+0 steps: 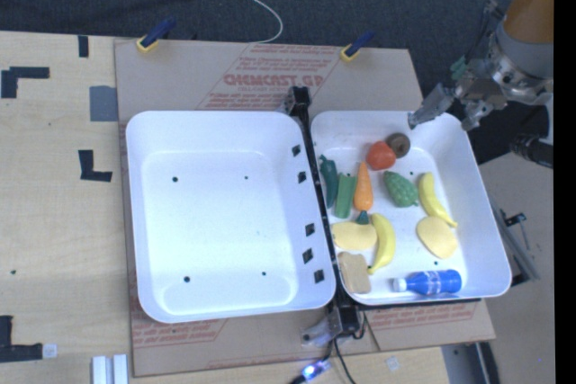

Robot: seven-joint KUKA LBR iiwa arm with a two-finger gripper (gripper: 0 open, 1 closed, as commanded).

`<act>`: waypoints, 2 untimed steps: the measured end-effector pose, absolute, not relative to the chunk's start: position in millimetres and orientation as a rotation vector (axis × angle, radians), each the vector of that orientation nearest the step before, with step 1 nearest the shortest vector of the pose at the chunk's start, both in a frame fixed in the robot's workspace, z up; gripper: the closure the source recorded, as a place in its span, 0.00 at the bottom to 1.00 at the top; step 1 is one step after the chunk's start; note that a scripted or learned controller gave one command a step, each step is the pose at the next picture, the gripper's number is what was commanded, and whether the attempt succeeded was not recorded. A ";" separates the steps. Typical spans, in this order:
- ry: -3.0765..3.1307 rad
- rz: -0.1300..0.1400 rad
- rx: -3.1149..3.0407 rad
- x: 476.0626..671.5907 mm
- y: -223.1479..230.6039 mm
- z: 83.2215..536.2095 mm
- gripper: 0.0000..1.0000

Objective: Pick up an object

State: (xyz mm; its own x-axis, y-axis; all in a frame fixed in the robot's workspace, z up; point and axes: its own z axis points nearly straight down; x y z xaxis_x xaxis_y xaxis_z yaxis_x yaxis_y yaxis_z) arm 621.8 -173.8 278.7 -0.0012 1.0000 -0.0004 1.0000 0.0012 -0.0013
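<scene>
Right bin crammed with toy food, left bin alongside. Gripper hanging over the right bin's far right corner; spread or pinched, can't tell from this angle. Likely trouble: rolling off a pinch, or bumping a neighbour, since everything's packed so close. Carrot mid-bin, long axis running far-to-near, pressed against green veg, so easy to snag two. Closest grab is probably the small brown ball on the far side, touching the tomato. Round, so no real axis or heading.

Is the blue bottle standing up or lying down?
Lying down: the blue bottle rests on its side along the right bin's near edge, white cap pointing left.
</scene>
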 end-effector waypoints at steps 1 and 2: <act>-2.214 0.014 -2.208 607.6 -138.5 105.0 0.00; -2.219 0.003 -2.221 595.5 -188.1 82.8 0.00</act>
